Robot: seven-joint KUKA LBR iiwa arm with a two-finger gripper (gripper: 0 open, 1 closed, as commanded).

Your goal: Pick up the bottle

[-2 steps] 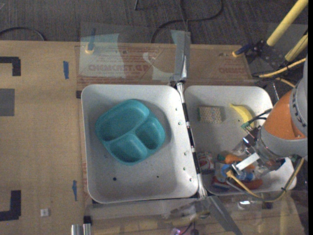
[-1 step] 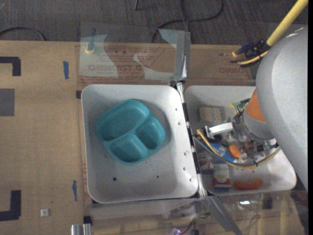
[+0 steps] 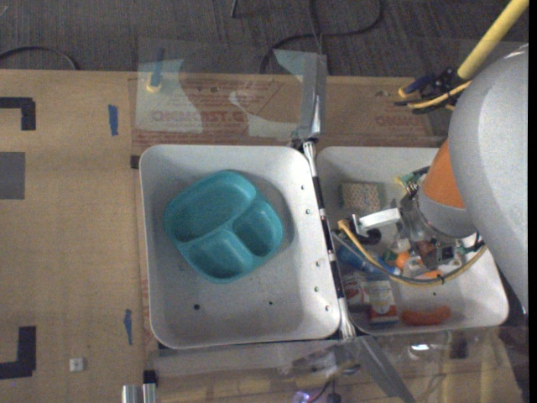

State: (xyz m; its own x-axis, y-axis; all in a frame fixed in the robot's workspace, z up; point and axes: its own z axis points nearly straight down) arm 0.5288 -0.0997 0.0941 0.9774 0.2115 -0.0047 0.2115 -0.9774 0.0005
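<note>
Cardboard sheeting covers the bench, with dark carpet and loose cables beyond it, and two shallow white bins sit side by side on top. In the left bin (image 3: 168,309) lies a teal divided plate (image 3: 223,223) and nothing else of note. Over the right bin (image 3: 491,296) the grey arm (image 3: 495,149) reaches in, its orange band (image 3: 440,183) just above the wrist, and the gripper (image 3: 411,250) hangs low among a clutter of small things: a speckled sponge-like block (image 3: 362,195) toward the far side, an orange-red piece (image 3: 425,315) near the front wall, yellow cable loops around the wrist.

What I take for the bottle (image 3: 382,299) lies in the front left part of that bin, a pale body with a red-marked label, its long axis running roughly front to back. It sits toward the bin's front from the gripper and slightly left, near but apart from it. Whether the gripper is spread or closed I cannot tell; cables and wrist hardware hide it. My judgement is that the approach needs a short shift toward the front edge before descending
</note>
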